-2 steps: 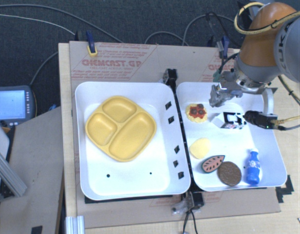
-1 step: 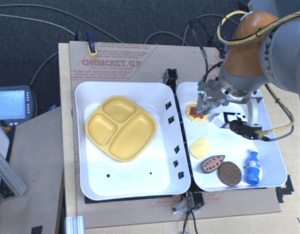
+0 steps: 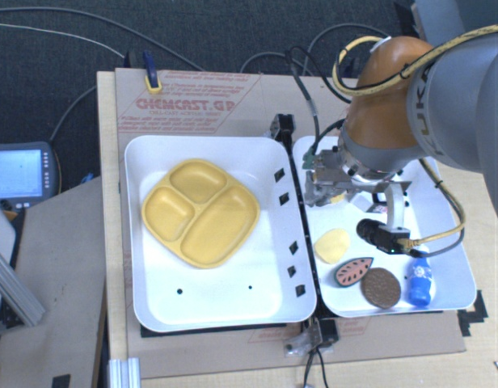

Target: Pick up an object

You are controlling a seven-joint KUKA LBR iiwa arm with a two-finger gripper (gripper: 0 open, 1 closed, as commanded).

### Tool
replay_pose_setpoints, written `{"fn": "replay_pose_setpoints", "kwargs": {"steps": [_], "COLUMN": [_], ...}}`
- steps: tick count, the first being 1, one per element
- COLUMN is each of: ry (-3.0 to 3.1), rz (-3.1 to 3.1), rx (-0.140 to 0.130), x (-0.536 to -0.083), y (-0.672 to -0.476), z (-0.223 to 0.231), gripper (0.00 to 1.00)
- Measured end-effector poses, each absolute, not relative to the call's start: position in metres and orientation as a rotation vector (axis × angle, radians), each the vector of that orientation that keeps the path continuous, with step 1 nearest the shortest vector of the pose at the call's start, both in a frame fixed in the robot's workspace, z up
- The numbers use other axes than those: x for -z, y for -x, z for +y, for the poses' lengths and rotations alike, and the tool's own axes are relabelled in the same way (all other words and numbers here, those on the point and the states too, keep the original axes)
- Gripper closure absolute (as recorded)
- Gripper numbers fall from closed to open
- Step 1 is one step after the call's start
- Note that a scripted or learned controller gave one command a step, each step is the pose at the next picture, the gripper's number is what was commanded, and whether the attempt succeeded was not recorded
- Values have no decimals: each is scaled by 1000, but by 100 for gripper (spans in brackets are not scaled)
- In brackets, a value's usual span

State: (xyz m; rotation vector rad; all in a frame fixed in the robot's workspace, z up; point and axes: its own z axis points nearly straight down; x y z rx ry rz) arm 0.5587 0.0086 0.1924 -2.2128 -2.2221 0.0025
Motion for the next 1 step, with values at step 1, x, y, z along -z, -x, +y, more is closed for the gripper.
{"fn": "replay_pose_setpoints", "kwargs": {"steps": [1], "ry": [2211], "rz": [-2224], "rx": [0], "x": [-215], "y": [-528], "z": [56], "gripper": [100]}}
